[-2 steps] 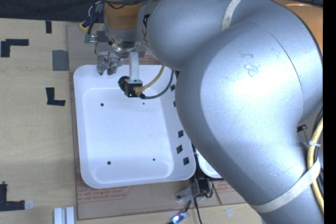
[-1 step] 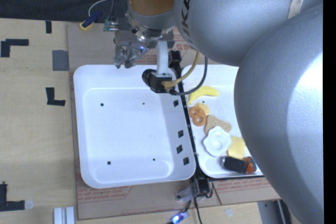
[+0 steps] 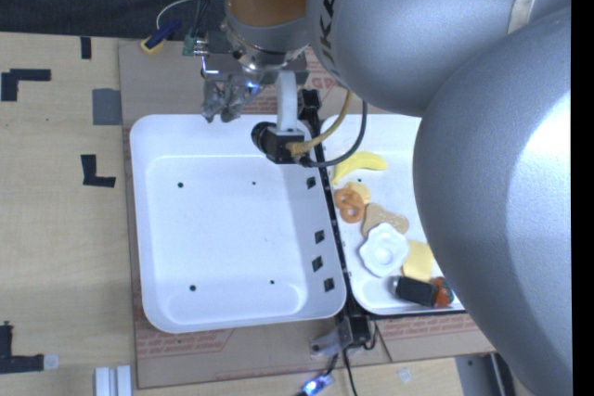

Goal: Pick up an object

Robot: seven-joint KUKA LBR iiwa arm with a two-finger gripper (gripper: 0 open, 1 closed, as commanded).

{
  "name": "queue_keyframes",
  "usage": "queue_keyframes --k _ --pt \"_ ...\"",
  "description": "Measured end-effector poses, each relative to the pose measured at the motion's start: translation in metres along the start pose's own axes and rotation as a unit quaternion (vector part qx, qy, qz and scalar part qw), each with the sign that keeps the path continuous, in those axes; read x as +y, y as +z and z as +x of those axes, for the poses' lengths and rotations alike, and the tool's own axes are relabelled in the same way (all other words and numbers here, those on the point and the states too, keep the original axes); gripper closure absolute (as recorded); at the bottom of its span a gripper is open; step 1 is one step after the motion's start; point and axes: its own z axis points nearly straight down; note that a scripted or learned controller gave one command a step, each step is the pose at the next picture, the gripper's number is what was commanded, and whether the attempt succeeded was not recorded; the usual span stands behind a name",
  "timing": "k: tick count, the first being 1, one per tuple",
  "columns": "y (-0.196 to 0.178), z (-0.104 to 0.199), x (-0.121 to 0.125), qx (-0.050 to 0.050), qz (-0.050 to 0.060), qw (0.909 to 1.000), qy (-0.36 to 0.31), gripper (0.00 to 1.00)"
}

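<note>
The pincer (image 3: 223, 109) hangs over the left bin's (image 3: 148, 199) far rim; its spread is unclear. Toy food (image 3: 382, 248) fills the right bin (image 3: 405, 127).

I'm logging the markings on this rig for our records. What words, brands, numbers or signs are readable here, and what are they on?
"KA": dark letters on the grey arm casing near the orange band, the visible end of a brand name; the rest curves out of sight.
Cardboard sheet under the left bin: reddish print along its front edge, too small and blurred to read.
Nothing else readable.
</note>
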Motion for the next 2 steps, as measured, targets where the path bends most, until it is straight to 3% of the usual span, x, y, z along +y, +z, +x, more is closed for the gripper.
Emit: queue_keyframes --k 2 --pt "-0.0185 0.0007 -0.0003 -0.001 0.002 1.0 -0.001 1.0"
